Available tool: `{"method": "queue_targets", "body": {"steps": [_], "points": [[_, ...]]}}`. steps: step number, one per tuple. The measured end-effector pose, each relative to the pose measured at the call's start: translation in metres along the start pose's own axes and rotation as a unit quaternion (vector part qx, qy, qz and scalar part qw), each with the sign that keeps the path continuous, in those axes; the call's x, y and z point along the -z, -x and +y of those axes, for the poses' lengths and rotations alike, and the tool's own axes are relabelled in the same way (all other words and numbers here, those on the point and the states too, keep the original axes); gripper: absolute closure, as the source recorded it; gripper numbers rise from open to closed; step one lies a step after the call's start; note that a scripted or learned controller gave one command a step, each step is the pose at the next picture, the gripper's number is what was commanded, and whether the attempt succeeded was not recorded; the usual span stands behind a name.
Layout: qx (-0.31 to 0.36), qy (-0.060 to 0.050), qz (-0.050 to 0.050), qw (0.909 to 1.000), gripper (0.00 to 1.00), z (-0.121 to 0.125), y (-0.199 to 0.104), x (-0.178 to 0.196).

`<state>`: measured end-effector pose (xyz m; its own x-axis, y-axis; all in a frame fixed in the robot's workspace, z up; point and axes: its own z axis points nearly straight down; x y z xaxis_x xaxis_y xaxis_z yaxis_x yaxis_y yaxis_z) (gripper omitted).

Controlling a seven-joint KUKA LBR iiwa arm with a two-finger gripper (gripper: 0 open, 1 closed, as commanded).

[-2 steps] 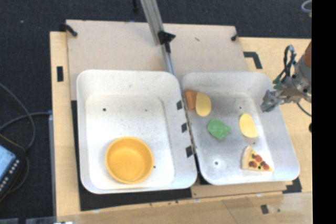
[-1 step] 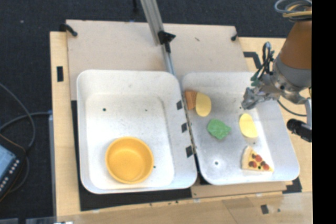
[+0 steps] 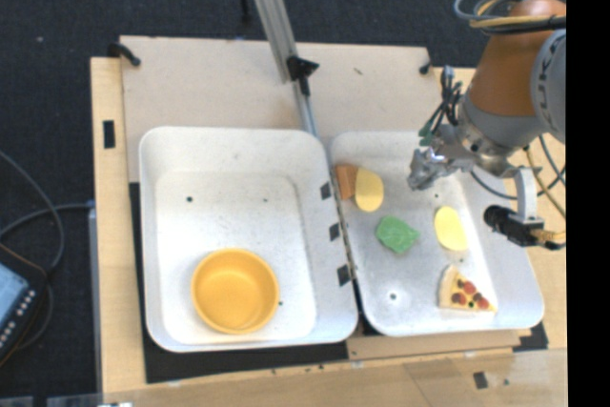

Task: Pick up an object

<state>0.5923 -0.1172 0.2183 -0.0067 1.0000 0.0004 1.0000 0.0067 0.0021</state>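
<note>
Looking down on the bench, we see the gripper [image 3: 425, 169] poised over the upper part of the right bin [image 3: 405, 315], with nothing between its fingers; whether they are apart or together we cannot tell at this angle. Below and left of it lie a yellow round piece [image 3: 369, 191] touching a small brown piece [image 3: 345, 179], then a green lump [image 3: 396, 234], a yellow oval [image 3: 450, 228] and a toy pizza slice [image 3: 464, 290], all apart from one another. The left bin [image 3: 172, 152] holds a yellow bowl [image 3: 234, 289]. A grey metal pole [image 3: 274, 19] slants across the bench between the bins. We read no writing anywhere.
</note>
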Motion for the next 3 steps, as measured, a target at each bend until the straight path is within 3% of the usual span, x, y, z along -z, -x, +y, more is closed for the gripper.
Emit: {"method": "queue_targets", "body": {"steps": [3], "points": [[-0.002, -0.001, 0.0, 1.0, 1.0, 0.046, -0.161, 0.029]]}}
